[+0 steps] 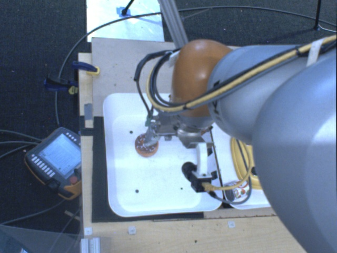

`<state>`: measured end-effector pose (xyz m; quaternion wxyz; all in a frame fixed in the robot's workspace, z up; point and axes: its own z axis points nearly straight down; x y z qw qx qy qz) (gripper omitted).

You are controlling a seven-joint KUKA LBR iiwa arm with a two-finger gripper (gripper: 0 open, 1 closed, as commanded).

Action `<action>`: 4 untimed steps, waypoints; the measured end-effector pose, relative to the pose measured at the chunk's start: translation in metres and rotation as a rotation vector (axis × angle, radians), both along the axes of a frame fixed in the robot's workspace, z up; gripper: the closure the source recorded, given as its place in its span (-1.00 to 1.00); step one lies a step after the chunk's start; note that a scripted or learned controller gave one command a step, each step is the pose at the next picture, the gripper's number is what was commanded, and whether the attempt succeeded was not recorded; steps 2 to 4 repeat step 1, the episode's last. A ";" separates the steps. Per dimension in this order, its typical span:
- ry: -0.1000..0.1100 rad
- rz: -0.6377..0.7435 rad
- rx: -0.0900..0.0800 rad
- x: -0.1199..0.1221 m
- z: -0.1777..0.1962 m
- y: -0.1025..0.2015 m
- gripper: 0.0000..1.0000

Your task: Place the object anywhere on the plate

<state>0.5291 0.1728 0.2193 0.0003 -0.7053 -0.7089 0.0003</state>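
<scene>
A small round brown object (146, 147) lies on the floor of the left white bin (122, 194), in its upper middle part. My gripper (151, 135) hangs directly over the object's upper right edge and hides part of it; I cannot tell whether it touches or holds it. The grey arm with its orange band (197, 75) covers most of the right side. A yellow curved rim (243, 159), perhaps the plate, shows in the right bin (247, 203) just past the arm, mostly hidden.
A black fitting with cables (194, 177) hangs off the wrist over the left bin's right part. A teach pendant (55, 161) lies left of the bench. Clamps (84, 68) grip the board's upper left edge.
</scene>
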 end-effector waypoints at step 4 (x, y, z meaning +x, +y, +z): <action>-0.001 -0.001 0.000 0.000 0.001 0.000 -1.00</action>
